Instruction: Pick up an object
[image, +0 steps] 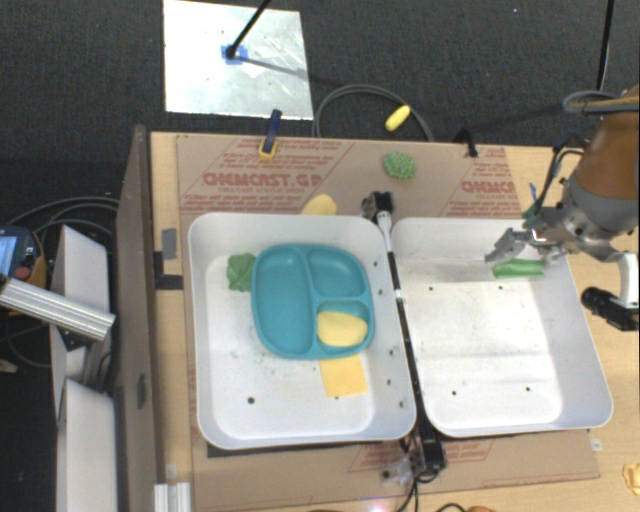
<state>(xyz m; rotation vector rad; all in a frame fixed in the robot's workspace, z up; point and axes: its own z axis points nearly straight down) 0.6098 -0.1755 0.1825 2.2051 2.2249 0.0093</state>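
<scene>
My gripper (522, 250) hangs over the far part of the right bin (500, 380), on the grey arm (600, 190) that comes in from the right. A small green bar-shaped object (518, 268) lies on the bin floor right under the gripper, partly covered by it. In the left bin (215, 330) a teal divided plate (290, 300) holds a yellow rounded piece (342, 327) in its lower right compartment. A flat yellow slice (344, 377) lies just below the plate. A green leafy piece (240, 271) sits at the plate's left edge.
Beyond the bins, a green round object (400, 165) and a yellow piece (320, 206) rest on the cardboard. A yellow object (398, 118) lies by a cable farther back. A foil sheet (235, 60) lies at the top left.
</scene>
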